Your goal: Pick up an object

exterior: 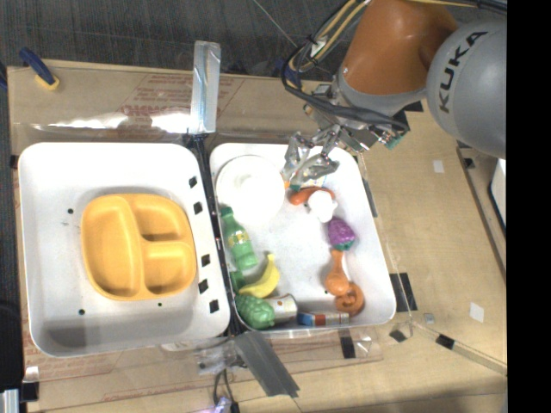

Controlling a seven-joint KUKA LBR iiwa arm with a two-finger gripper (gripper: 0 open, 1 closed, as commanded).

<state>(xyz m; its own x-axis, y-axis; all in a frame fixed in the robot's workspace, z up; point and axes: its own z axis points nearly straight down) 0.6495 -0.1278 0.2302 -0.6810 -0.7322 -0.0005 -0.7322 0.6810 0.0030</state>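
My gripper (310, 166) hangs over the far end of the right bin (372, 231), open, with nothing between its fingers. Just below it lies a small orange and white toy (313, 200). To its left a white round dish (249, 185) rests in the bin's far left corner. Further toward the near side are a purple grape toy (341, 232), an orange toy (343, 292), a green bottle (238, 244), a yellow banana (265, 278), a green lump (256, 311) and a marker (318, 319).
The left bin (43, 231) holds a yellow divided plate (138, 246). The arm's grey and orange wrist (387, 50) looms over the right bin's far right corner. Cardboard and tape surround both bins.
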